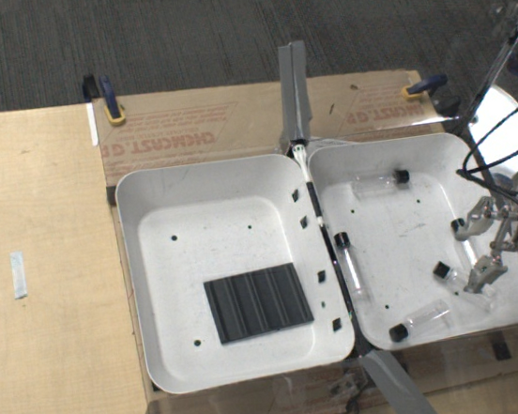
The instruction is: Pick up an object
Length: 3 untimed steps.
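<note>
Metal claw [485, 252] spread open, holding nothing, at right bin's [339, 238] right edge

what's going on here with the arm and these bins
A robot arm reaches in from the right, its gripper low over the right bin's right side. That bin holds several clear tubes with black caps: one at the top, one along the left wall, one at the bottom, plus a loose black cap. The left bin holds a dark ribbed tray. Nothing shows between the jaws yet.
</note>
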Tool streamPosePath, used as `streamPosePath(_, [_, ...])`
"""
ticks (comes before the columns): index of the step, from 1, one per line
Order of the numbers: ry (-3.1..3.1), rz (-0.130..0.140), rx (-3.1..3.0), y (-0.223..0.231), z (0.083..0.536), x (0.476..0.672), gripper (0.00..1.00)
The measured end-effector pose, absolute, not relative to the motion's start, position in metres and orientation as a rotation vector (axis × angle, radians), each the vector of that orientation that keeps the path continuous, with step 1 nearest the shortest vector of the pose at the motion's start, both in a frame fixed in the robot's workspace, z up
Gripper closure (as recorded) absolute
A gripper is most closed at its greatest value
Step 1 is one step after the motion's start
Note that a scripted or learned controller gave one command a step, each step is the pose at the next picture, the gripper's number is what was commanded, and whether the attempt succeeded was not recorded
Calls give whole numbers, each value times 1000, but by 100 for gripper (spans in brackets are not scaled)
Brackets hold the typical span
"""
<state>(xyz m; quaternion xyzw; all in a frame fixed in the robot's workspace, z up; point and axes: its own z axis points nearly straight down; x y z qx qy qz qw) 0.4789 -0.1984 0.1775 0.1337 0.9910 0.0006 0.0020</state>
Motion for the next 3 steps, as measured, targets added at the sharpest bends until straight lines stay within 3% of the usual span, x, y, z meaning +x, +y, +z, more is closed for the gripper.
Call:
streamPosePath(1, [3135,0,-117,-222,317,479,0])
streamPosePath(2, [3137,3,-121,-221,260,482,0])
streamPosePath(3, [3134,4,-117,-221,269,483,100])
